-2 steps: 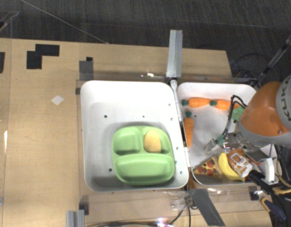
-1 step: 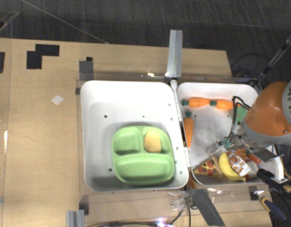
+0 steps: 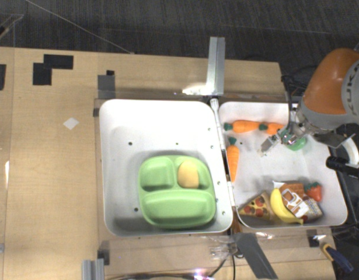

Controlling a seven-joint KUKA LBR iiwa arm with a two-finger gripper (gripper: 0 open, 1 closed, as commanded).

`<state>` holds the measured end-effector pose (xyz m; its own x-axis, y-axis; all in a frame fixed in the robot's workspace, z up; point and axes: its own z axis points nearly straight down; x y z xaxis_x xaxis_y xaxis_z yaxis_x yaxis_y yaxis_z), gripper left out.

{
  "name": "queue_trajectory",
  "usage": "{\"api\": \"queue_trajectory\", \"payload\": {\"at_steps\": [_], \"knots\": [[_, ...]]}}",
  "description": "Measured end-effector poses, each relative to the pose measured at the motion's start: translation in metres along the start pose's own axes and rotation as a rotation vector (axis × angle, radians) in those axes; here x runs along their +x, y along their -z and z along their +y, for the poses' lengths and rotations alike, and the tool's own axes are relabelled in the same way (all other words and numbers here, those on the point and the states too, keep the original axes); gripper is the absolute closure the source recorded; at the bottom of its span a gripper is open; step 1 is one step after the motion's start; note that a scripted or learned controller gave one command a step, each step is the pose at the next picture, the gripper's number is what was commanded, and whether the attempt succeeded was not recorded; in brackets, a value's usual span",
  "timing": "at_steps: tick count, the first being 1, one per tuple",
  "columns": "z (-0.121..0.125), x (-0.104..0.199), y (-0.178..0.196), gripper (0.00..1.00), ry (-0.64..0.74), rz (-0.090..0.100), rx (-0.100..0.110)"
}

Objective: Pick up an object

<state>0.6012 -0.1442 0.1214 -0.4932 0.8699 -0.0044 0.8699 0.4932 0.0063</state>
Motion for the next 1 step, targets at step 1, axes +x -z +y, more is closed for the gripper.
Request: {"api": "queue_trajectory", "payload": {"at_steps": [1], "knots": [[0.0437,0.0245,-0.0309,0.00,-0.130,-0.003,-0.006]]}}
